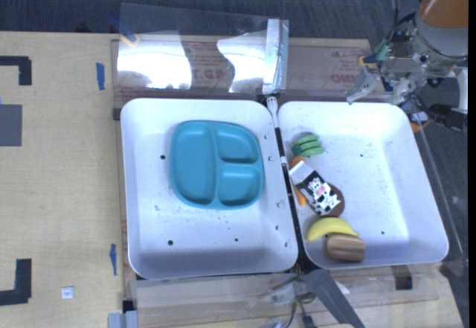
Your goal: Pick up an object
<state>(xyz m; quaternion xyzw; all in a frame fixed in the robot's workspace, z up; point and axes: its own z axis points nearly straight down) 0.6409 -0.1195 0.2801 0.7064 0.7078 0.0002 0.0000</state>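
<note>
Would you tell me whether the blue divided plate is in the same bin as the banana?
No, the blue plate lies in the left bin, while the banana lies in the right bin.

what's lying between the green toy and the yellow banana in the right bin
In the camera view, an orange piece and a black-and-white cow-patterned toy lie between the green toy and the banana.

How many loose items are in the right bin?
5, all along its left side: green item at top, orange piece, cow-print item, banana, brown block at bottom. More may hide underneath.
</note>
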